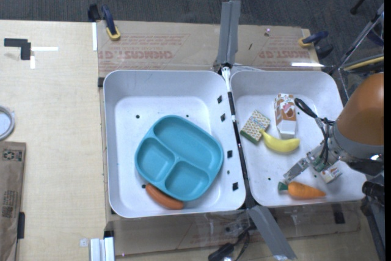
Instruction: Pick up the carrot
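The carrot (pixel 304 191) is orange with a green stub. It lies flat near the right bin's front edge.

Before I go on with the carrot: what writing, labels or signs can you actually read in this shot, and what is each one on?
"CHEMC72" or similar, red print seen upside down on the cardboard sheet behind the left bin; reading uncertain.
Similar red print on the cardboard behind the right bin: too blurred.
Recycling-type symbol on the brown paper bag at the left edge.
Small carton and green packet in the right bin: printing too small to read.
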Controlling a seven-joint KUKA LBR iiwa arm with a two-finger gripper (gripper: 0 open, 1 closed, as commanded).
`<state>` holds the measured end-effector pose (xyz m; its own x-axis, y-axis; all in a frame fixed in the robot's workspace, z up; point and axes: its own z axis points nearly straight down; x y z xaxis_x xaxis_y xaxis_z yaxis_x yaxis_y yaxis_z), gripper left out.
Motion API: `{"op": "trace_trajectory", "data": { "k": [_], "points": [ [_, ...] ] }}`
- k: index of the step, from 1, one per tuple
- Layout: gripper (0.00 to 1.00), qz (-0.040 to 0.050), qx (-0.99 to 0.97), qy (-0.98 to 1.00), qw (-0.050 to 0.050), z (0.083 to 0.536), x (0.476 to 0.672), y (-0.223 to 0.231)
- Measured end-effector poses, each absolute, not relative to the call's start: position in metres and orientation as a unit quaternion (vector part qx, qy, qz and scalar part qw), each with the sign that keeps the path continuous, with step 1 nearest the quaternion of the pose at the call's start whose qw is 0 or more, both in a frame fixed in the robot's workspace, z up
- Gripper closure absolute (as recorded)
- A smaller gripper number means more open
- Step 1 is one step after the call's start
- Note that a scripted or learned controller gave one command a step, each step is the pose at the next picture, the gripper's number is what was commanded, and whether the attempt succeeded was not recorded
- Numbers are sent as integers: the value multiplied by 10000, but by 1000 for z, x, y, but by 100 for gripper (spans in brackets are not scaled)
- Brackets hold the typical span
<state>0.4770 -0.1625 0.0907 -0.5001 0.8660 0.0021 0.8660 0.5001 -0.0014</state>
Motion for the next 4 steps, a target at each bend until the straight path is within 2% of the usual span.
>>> {"op": "trace_trajectory", "data": {
  "k": [1,2,3,4],
  "points": [
    [100,-4,-5012,-8653,6,99,478,-163],
    [0,-3,-5011,-8654,8,99,477,-163],
    [0,-3,-3475,-9377,4,92,478,-134],
    [100,-10,-3494,-9370,-11,101,479,-135]
  ]
}}
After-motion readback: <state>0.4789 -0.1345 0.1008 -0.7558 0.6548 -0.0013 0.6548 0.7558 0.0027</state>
